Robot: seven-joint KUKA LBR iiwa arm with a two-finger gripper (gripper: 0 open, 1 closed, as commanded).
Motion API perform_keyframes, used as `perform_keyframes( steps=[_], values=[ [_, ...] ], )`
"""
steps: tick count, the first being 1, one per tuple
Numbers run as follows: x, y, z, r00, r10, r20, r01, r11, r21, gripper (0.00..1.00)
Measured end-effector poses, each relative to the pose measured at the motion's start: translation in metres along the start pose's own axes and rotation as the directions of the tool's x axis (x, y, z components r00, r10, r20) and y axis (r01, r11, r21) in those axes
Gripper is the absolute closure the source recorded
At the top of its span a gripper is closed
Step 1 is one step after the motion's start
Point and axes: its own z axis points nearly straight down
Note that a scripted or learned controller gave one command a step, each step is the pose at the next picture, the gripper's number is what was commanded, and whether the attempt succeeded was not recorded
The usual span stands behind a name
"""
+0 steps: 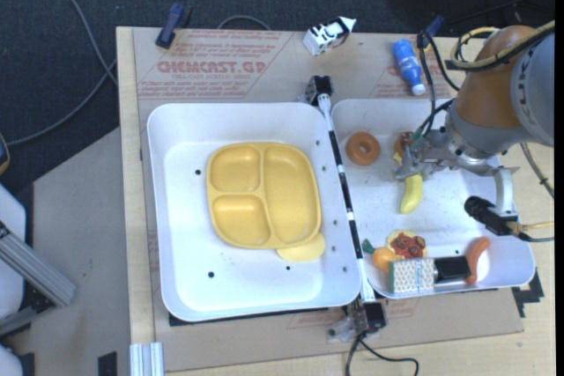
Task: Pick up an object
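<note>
Brown counter [229, 57] with red printed lettering, blue clamp [170, 24] at its far left corner, blue bottle [408, 66] lying near the right bin, black-and-white toy [329, 33] at the far edge, dark carpet [70, 31] around

Glossy yellow plastic tray [264, 194] in smooth white plastic bin [176, 189]; matt wooden bench [220, 66].

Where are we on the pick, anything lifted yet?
Done: the gripper is down in the right bin, right at the top end of the banana. In hand: nothing visibly lifted; the banana lies on the bin floor, and finger state is unclear. Left: grasp and lift. The donut sits untouched nearby.
</note>
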Motion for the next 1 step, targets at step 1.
perform_keyframes(
  steps=[1],
  values=[
    [0.0825,0.0024,-0.0912,1.000,-0.004,-0.001,0.004,1.000,-0.002,1.00]
  ],
)
